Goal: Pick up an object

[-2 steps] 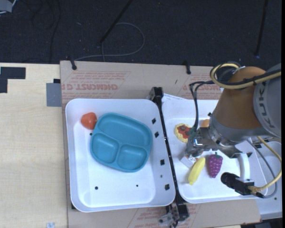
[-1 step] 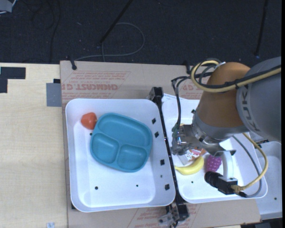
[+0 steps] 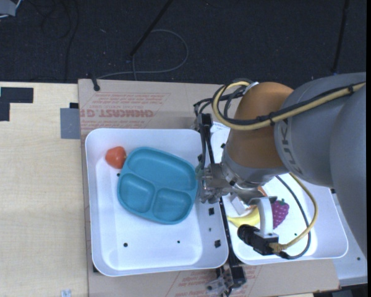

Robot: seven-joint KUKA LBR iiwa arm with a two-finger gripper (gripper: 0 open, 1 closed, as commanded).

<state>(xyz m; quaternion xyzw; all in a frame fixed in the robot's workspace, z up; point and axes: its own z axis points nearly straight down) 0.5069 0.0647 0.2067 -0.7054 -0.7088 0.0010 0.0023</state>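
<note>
Camera view, looking down at a slant: the grey arm (image 3: 321,135), with its orange band (image 3: 263,107), covers much of the right bin (image 3: 334,240) and hides most of what lies there. The tool (image 3: 207,187) sits just beside the right rim of the blue divided plate (image 3: 157,185), over the wall where the two bins meet. Whether the tool is apart or together cannot be told, and nothing is seen clamped in it. The plate lies tilted in the left bin (image 3: 148,252). A small red-orange fruit (image 3: 115,157) rests at the plate's upper left edge, touching it or very nearly so. To the right of the plate, past the tool, part of a yellow banana (image 3: 247,218) and a bunch of purple grapes (image 3: 279,211) show below the arm, and the rest of the banana is covered. Both bins stand on a sheet of brown cardboard (image 3: 130,101), which bears red printing above the plate, upside down and too blurred to read with certainty. More red print at the cardboard's lower edge is cut off by the frame. Left of the plate, beyond the cardboard, lies the pale wooden tabletop (image 3: 31,197).
</note>
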